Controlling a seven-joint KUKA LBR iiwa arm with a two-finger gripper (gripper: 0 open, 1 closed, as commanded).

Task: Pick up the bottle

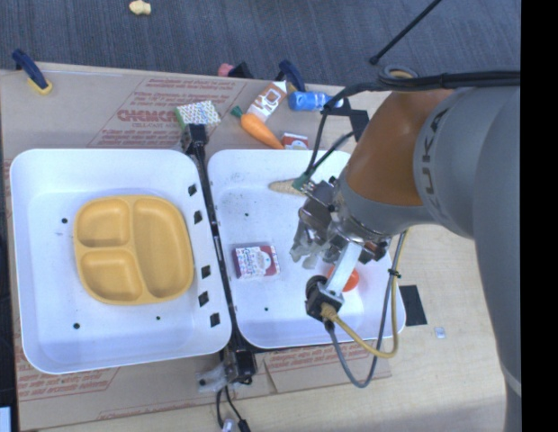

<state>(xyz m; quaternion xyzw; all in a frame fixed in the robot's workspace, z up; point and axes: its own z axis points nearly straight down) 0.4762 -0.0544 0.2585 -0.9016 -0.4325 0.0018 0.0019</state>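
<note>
My gripper (317, 244) hangs low over the right bin (261, 327), near the middle of its right half. Just below and to the right of it, a small orange and white item (351, 282) peeks out from under the wrist; it may be the bottle, but most of it is hidden. The arm covers the bin's right side. A white bottle-like thing with an orange label (266, 103) lies outside the bins on the cardboard behind them.
A red and white packet (256, 261) lies left of the gripper and a beige cone (283, 185) behind it. The left bin (36, 331) holds a yellow divided plate (133, 247). A carrot (259, 130), a blue item (306, 102) and a green patterned box (198, 113) lie behind the bins.
</note>
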